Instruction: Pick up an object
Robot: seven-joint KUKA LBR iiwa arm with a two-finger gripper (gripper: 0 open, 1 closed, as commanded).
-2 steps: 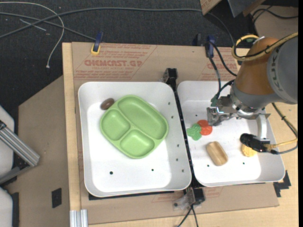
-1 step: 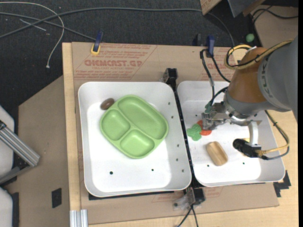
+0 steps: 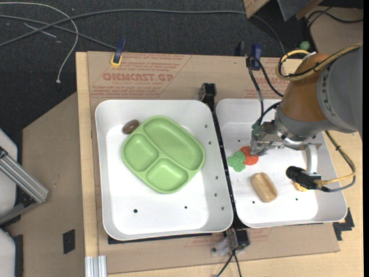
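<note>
**Gripper down over the red and green toy in the right bin**

Nearest the camera, along the bottom edge of the bench, a black cable and connector (image 3: 233,242) sit at the front seam between the 2 bins. Behind them, the left shallow white plastic bin (image 3: 115,212) holds a light green plastic plate with 3 compartments (image 3: 163,153), lying flat and turned at a slant near the bin's middle. A small brown rounded object (image 3: 131,127) rests just beside the plate's far-left edge, touching or nearly touching its rim.

In the right shallow white plastic bin (image 3: 300,212), a tan, rounded block shaped like a bread roll (image 3: 264,187) lies toward the front, apart from everything else. Farther back and to its left, close to the wall shared with the other bin, lies a small red and green toy (image 3: 242,159), the green part nearest that wall and the red part toward the arm.

The grey arm with its orange band (image 3: 308,97) reaches in from the right and bends down over the right bin. Its two-finger gripper (image 3: 255,148) points down at the red side of the toy, with the tips right at or just above it. The finger ends blur into the dark wrist hardware, so I cannot tell how far apart they stand, and nothing is visibly raised off the bin floor.

A black and yellow cable fitting (image 3: 302,178) hangs off the arm over the right side of that bin. Both bins rest on a brown cardboard sheet printed with red lettering (image 3: 138,74), held at its far edge by 2 blue clamps (image 3: 119,49).
</note>
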